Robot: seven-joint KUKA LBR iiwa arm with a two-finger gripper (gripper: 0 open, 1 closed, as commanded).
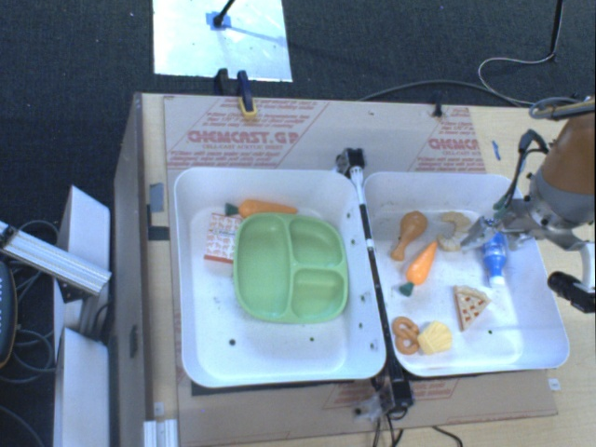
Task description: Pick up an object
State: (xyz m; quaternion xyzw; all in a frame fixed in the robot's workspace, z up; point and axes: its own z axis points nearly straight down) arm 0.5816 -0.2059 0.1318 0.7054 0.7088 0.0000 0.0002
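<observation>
Two shallow white bins (279, 366) lie before us, the left holding a green divided plastic tray (289, 268), while our gripper (492, 236) hangs over the small blue bottle (494, 260) in the right bin, presumably to grasp it, its grip unclear.

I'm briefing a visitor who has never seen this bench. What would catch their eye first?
Probably the green divided plate filling the left bin, with a carrot at its far edge. Then the scatter of toy food in the right bin, where the gripper sits by a blue bottle.
</observation>
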